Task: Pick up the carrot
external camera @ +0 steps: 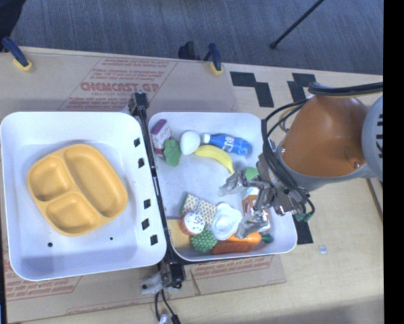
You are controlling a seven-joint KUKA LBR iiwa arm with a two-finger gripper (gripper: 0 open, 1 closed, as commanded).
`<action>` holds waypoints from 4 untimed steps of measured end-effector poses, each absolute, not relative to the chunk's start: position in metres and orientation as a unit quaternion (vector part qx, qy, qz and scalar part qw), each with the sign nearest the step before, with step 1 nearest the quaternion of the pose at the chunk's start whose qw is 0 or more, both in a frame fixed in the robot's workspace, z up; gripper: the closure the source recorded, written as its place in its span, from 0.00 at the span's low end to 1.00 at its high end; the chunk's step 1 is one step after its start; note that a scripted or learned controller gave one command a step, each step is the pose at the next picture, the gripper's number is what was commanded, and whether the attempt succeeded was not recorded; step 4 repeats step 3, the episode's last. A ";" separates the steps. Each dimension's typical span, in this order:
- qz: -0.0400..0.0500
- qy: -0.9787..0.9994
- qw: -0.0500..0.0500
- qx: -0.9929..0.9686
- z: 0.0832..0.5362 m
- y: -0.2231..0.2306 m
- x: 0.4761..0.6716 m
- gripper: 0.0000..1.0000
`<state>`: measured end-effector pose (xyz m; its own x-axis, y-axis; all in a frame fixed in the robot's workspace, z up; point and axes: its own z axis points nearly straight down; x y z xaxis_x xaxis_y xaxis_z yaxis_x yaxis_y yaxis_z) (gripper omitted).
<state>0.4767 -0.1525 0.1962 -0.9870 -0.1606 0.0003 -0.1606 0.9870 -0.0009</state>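
Hovering low over the right bin (pixel 163 123), the gripper (pixel 255 204) sits at about 4 o'clock in that bin, with the grey arm and its orange band (pixel 323 137) coming in from 3 o'clock. The carrot (pixel 237 243) lies flat on the bin floor along the near wall, at about 5 o'clock in the bin, just beside and below the gripper. Its long axis runs roughly 9-to-3, tilted slightly up toward 2 o'clock; the green leafy end (pixel 203 243) points to 9 o'clock and the orange tip to 3 o'clock. The metal parts blur together against the clutter, so whether the fingers are wide or narrow cannot be told; nothing is clearly seen between them. A white cup (pixel 225 220) touches the carrot's upper side, and a patterned packet (pixel 199 211) sits at its 10 o'clock. This crowding likely explains the approach from the open 3 o'clock side. The banana (pixel 215 157), blue bottle (pixel 228 142) and white egg (pixel 189 142) sit well apart at 12 o'clock. The yellow divided plate (pixel 77 187) rests in the left bin (pixel 13 194) on the counter (pixel 107 79).
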 end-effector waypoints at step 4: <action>-0.001 -0.867 0.001 0.499 0.179 -0.134 0.488 0.00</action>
